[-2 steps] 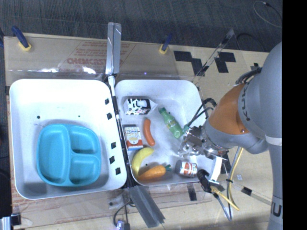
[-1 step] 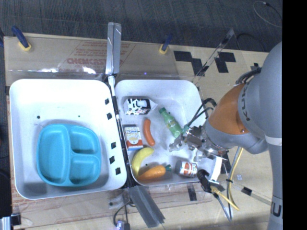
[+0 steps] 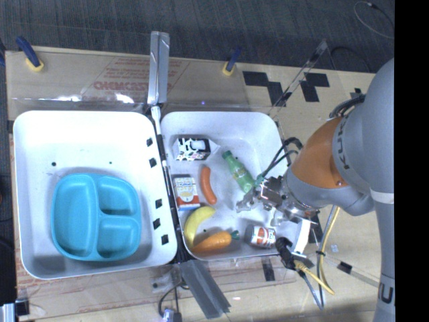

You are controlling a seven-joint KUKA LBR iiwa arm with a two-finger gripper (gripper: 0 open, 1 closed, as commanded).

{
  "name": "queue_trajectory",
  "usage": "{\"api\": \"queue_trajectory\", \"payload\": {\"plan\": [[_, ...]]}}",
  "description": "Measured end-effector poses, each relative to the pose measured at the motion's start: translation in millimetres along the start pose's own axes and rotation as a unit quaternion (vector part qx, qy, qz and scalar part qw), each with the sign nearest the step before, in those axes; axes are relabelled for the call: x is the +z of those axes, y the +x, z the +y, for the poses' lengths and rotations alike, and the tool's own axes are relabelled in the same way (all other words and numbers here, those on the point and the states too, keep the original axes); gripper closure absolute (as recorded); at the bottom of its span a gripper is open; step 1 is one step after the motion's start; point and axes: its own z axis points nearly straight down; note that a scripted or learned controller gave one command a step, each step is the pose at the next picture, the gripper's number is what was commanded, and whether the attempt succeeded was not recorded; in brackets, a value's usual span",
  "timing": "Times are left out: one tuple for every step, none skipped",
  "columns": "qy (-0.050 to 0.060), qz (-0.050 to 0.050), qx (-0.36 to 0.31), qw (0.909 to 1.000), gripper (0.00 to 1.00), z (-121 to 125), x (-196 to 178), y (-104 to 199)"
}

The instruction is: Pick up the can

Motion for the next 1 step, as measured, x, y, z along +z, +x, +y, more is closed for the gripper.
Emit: {"api": "queue_trajectory", "payload": {"plan": [[0.000, 0.000, 0.000, 1.0000, 0.00, 0.0, 0.0, 0.0]]}}
